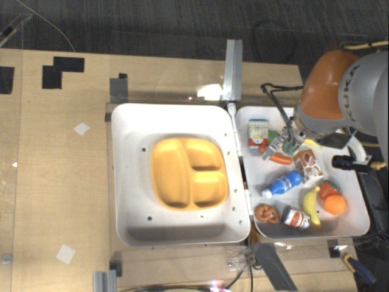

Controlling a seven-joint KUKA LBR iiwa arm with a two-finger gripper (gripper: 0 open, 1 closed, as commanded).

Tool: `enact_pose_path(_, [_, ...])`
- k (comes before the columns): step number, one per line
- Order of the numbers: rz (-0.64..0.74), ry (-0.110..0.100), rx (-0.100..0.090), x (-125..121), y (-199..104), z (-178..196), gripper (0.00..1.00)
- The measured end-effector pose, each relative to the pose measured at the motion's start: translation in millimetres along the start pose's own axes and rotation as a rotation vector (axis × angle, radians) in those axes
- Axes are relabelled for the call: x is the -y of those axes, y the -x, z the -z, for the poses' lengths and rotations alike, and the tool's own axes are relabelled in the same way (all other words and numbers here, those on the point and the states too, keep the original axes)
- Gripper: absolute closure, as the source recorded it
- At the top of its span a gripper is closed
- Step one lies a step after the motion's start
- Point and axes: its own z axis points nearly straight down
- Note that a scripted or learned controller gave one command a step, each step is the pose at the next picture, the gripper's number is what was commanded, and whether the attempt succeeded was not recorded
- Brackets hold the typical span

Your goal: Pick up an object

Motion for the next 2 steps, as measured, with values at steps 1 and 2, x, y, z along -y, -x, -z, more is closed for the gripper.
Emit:
enact_pose_path(1, [0.075, 0.003, 0.0, -46.4, -5.4, 82.7, 1.0])
enact_pose_path(2, [-0.437, -0.004, -0.005, -99.0, -23.8, 115.2, 1.0])
